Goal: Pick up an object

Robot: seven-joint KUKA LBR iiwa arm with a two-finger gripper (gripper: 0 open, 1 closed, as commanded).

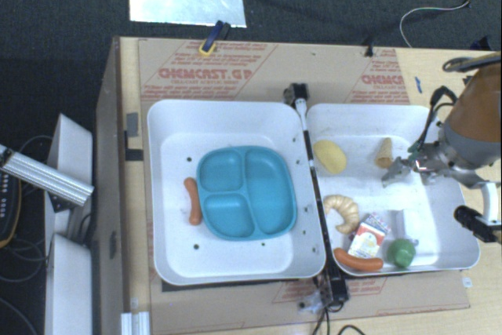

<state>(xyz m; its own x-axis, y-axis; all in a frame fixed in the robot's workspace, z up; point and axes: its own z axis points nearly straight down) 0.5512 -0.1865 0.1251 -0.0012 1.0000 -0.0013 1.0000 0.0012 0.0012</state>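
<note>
The right bin [408, 115] holds a yellow lemon-like fruit [331, 156], a tan cone-shaped piece [383, 152], a croissant [343, 209], a small red and white carton [367, 239], a green round item [401, 253] and a red sausage [358, 261]. My gripper [409, 168] hangs low over the right bin's right half, just right of and below the tan cone, above bare bin floor. Nothing shows in its grasp. The arm's orange band [478, 115] rises behind it at the right edge.
The left bin [227, 115] carries a blue divided plate [246, 192] with an orange-red sausage [192, 202] beside it on the left. A black divider clip [298, 94] sits between the bins. Cardboard [235, 63] lies under both.
</note>
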